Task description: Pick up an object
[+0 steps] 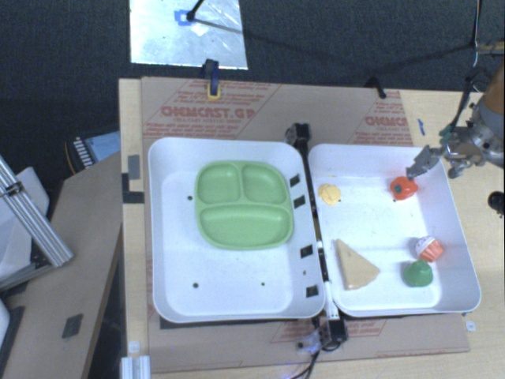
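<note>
The right bin holds several small objects. Among them are a red tomato-like piece, a small yellow piece, a tan wedge, an orange-and-white piece and a green ball. My gripper hangs over the bin's upper right corner, open, with nothing between its fingers. Its left fingertip sits just above and to the right of the red piece.
The left bin carries a green divided plate. A black clip strip runs along the seam between the bins. Cardboard lies under both bins, and a metal sheet lies at the back.
</note>
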